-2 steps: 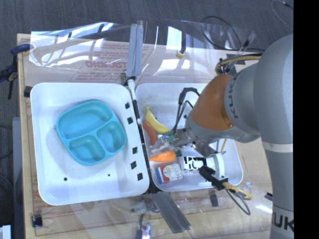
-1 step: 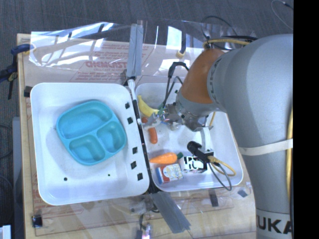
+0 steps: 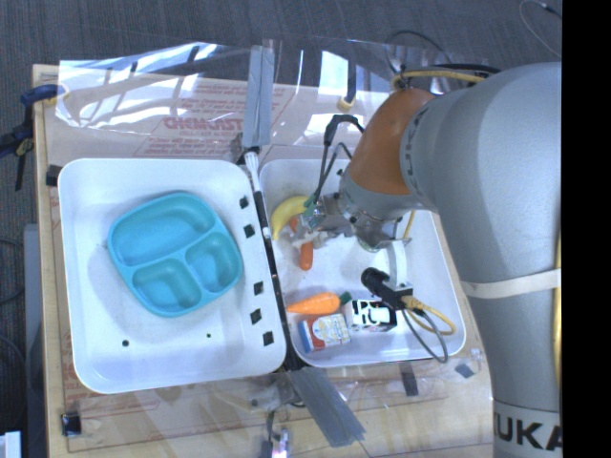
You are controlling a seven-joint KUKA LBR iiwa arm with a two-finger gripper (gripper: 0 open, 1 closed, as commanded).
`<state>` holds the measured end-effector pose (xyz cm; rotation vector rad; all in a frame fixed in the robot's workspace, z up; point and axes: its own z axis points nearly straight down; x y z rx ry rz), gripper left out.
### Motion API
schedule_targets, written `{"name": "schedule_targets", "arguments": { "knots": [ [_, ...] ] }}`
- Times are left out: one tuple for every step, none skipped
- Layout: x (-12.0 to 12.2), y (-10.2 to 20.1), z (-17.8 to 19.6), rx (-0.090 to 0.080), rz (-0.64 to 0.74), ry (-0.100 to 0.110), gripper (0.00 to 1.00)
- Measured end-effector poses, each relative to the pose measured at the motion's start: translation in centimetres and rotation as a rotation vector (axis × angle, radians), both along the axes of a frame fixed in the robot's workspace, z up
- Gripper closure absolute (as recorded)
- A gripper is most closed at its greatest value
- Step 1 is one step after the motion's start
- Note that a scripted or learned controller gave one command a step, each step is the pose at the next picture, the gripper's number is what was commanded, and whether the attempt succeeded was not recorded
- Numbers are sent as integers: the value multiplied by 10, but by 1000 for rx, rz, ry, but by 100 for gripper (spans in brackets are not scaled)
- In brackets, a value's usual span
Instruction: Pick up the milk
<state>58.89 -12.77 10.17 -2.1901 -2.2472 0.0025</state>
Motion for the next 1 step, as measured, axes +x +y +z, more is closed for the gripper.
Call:
{"name": "schedule_targets", "arguments": {
  "knots": [
    [-24,4,77,-1,-92,-1,100]
  ]
}}
